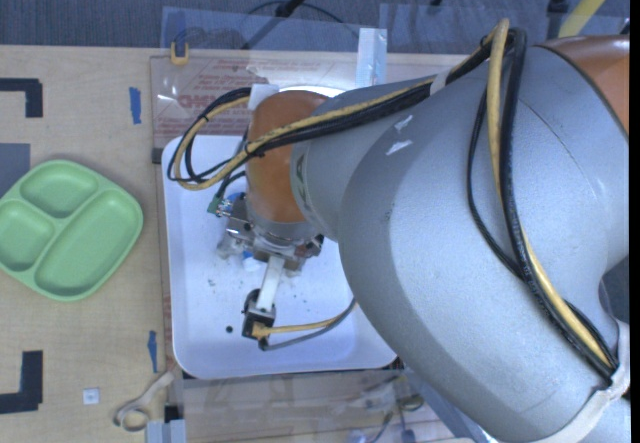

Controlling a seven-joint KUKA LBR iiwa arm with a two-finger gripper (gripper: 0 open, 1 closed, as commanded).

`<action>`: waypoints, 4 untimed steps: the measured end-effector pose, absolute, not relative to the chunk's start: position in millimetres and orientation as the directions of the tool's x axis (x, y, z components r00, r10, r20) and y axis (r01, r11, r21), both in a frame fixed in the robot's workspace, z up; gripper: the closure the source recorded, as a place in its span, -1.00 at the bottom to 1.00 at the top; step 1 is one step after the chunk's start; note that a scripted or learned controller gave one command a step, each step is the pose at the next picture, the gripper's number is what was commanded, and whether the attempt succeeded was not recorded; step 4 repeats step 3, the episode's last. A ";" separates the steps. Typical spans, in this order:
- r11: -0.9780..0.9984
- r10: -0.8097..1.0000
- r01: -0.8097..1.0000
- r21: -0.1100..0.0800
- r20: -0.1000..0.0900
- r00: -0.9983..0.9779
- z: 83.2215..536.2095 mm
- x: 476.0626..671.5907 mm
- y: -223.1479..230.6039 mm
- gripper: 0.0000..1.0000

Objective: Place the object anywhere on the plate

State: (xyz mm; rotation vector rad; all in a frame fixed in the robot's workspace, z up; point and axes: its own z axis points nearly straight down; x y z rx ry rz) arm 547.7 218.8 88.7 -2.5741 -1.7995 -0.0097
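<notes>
A light green plate [70,228] with three compartments lies on the wooden bench at the left, outside the bins, and nothing lies on it. My gripper [258,253] hangs low over the floor of the white bin [200,331], pointing down near its middle. The orange band and the grey wrist cover most of the gripper from above. Whatever sits under it is hidden, and I cannot make out any object in its grasp. The plate is well to the left of the gripper, past the bin's left wall.
The big grey arm covers the right half of the view, including the other bin. A few dark specks [214,281] dot the bin floor. Black tape marks [28,97] and a blue tape strip [135,104] are on the bench around the plate.
</notes>
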 end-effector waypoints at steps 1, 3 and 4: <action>-0.347 0.938 0.938 0.004 0.008 0.347 98.2 549.6 218.7 1.00; 0.058 0.998 0.998 -0.003 0.000 -0.058 141.6 493.6 223.5 1.00; 0.058 0.998 0.998 -0.003 0.000 -0.058 141.6 493.6 223.5 1.00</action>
